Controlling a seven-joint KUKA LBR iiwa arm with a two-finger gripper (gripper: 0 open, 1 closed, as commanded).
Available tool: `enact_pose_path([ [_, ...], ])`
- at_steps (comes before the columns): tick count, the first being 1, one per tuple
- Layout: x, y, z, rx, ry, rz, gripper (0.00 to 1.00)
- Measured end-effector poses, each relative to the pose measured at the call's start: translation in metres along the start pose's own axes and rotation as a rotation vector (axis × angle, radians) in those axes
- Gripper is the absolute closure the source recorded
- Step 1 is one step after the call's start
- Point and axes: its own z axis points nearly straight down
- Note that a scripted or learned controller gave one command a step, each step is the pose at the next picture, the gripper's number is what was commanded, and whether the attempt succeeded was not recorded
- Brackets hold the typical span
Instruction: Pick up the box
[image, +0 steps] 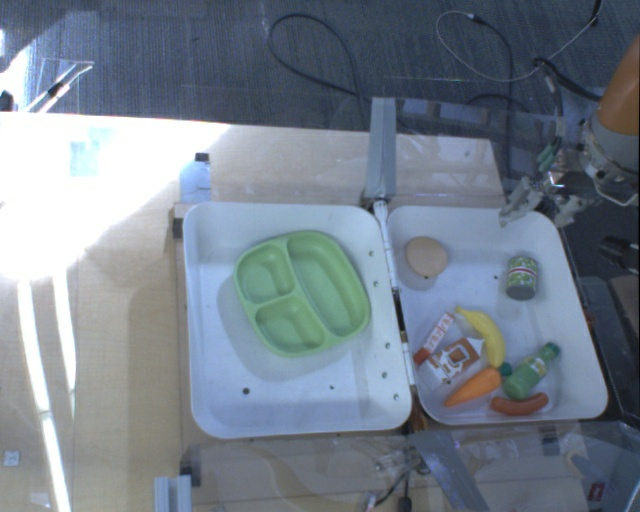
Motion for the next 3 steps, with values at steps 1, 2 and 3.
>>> enact_pose_path([
  [1,0.034,0.019,0.070,0.001,0.001,-0.067,0.00],
  [2,0.044,0.026,0.046,-0.004,-0.001,-0.382,0.00],
  [3,0.045,0.039,0.157,-0.004,-0.001,-0.505,0.00],
])
